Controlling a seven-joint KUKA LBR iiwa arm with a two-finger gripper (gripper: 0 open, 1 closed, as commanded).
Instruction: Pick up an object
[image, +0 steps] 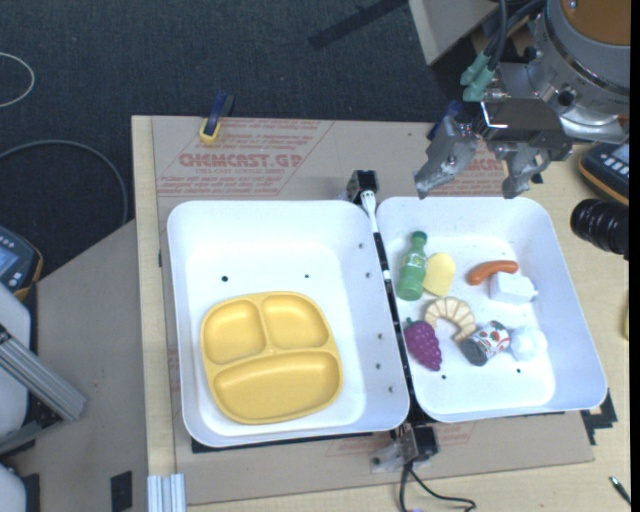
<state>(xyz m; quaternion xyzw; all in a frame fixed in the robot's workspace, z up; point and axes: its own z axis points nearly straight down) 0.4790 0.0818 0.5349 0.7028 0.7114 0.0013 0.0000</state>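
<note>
Figure. The gripper (476, 178) hangs above the far rim of the right bin (570, 330), its two fingers spread apart with nothing between them. No object is yet held; the step in hand appears to be the approach before a descent.

To do this step well, the gripper should probably travel toward the near side until it stands over one chosen object, then turn so that its fingers straddle the object's narrow side before it goes down. The bottle (412, 268) and the sausage (491, 269) look the easier targets, each having some bare floor on at least one side. The pieces in the middle are packed tightly, so a finger might land on a neighbour and push the cluster aside.

Right bin: the green bottle lies beside a yellow piece (439, 273); the orange sausage lies just above a white block (513, 290); nearer the camera are a croissant (451, 313), purple grapes (423, 344), a small can (482, 343) and a pale lump (528, 343), whose kind cannot be told.

Left bin (200, 250): it holds a yellow tray (270, 356) with three compartments, lying toward the near side.

Both bins rest on a cardboard-covered surface (150, 200).
</note>
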